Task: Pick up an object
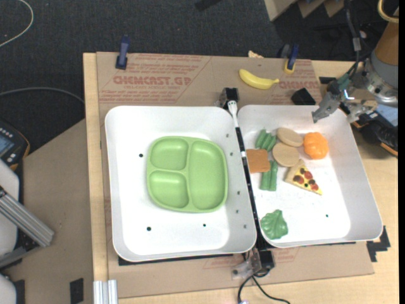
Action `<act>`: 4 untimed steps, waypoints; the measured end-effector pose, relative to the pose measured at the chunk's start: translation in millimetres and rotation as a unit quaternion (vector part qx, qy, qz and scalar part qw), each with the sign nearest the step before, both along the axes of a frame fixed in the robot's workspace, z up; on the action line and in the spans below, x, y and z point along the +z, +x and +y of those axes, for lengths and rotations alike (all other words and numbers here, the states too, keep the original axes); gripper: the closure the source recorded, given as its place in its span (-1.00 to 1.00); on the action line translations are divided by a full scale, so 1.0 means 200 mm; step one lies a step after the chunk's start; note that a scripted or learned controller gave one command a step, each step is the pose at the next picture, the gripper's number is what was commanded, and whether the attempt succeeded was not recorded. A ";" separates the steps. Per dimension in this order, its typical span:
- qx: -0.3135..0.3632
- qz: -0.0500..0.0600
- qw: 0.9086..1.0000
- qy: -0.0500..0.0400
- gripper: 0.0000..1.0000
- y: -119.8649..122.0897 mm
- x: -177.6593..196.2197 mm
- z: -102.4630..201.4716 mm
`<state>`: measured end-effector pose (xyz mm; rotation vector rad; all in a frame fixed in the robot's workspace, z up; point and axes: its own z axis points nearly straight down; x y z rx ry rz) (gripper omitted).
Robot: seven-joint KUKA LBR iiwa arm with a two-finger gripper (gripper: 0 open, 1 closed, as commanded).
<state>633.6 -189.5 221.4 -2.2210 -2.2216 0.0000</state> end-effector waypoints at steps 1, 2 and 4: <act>0.001 -0.010 1.000 -0.003 -1.00 -0.23 0.87 0.06; 0.000 -0.010 1.000 -0.003 -1.00 -0.56 1.56 0.10; -0.001 0.007 1.000 0.002 1.00 -0.78 0.97 0.19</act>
